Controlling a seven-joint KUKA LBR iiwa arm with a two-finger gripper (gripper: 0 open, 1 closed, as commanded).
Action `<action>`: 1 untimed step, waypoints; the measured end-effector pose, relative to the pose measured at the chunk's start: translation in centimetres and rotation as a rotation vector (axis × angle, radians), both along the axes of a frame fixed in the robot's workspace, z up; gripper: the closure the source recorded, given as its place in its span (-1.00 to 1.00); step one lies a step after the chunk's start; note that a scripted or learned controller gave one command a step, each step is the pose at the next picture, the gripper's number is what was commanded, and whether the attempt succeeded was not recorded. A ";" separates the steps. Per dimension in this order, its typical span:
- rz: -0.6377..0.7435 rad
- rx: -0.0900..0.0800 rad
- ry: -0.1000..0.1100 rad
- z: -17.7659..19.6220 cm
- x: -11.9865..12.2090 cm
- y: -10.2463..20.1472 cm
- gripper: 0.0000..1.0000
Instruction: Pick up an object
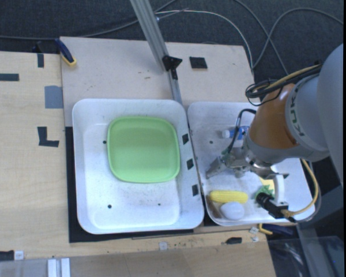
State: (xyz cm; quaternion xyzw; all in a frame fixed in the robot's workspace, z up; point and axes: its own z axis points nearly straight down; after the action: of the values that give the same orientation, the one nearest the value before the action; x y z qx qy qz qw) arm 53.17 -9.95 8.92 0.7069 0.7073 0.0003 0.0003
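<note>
A green square plate [143, 149] lies flat in the left bin [92, 212]. In the right bin [205, 117], a yellow corn cob [228, 197] and a white round object [232, 210] rest near the front wall. A small blue and white item [233, 133] lies further back, partly behind the arm. My gripper [217, 165] hangs low over the right bin's middle, just behind the corn cob, its grey fingers [214, 167] spread with nothing between them.
A yellow-green thing [267, 185] peeks out by the wrist at the right bin's right side. A metal pole [153, 33] slants down to the gap between the bins. Cables run across the dark floor behind the bench.
</note>
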 end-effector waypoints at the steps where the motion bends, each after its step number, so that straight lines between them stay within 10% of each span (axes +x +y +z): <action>1: -0.001 -0.002 -0.002 1.2 0.0 -0.1 1.00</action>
State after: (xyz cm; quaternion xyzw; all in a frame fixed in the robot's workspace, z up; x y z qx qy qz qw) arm 53.20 -10.04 10.08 0.7073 0.7069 0.0005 0.0016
